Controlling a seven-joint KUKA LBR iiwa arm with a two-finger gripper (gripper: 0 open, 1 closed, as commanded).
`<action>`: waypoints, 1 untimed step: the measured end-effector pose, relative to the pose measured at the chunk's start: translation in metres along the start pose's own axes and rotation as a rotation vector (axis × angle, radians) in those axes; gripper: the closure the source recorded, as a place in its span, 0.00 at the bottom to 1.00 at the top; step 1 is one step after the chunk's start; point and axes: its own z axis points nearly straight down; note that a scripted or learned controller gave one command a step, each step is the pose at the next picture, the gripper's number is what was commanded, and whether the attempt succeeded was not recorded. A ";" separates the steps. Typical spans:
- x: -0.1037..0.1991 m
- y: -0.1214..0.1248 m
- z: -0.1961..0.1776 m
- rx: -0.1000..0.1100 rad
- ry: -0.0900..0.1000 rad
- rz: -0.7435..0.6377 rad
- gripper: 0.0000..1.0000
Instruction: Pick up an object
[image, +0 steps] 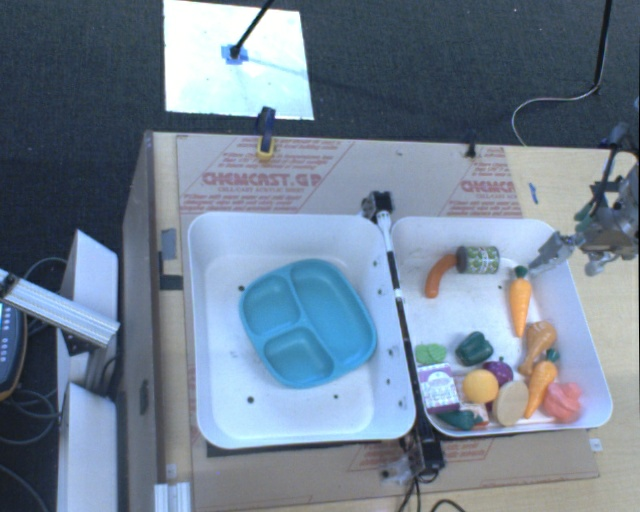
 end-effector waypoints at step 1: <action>0.042 -0.023 0.123 0.003 0.001 0.000 0.00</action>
